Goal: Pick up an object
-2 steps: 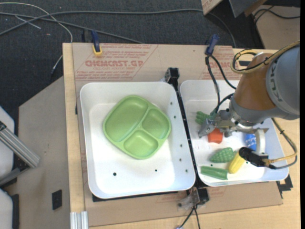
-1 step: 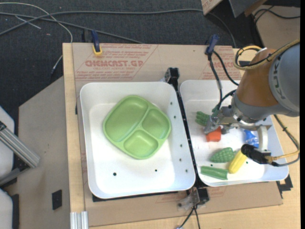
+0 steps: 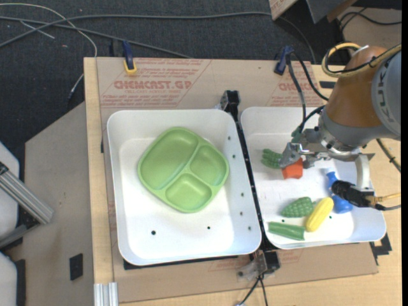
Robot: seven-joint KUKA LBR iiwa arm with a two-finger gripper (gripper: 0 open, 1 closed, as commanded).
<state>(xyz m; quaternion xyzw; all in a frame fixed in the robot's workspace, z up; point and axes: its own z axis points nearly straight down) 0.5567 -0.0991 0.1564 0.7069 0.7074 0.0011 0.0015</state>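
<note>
Hanging over the right bin, my pincer sits low at its upper left part, just above a small orange object. Whether its fingers are parted or closed, I cannot tell; the metal parts blur together from above.

From the one overhead camera, looking down at a slant: my arm enters from the right, its orange band over the bin's far rim, wrist pointing down and leftward. A dark green piece lies just left of the pincer, near the wall between the bins. Toward the near rim lie a knobbly green object, a yellow corn-shaped toy touching it, and a long green pod. A blue object lies near the right side, partly behind a black cable fitting.

In the left bin, a green divided plate sits centrally, with bare white floor along every wall.

My wrist covers the right bin's far right corner.
</note>
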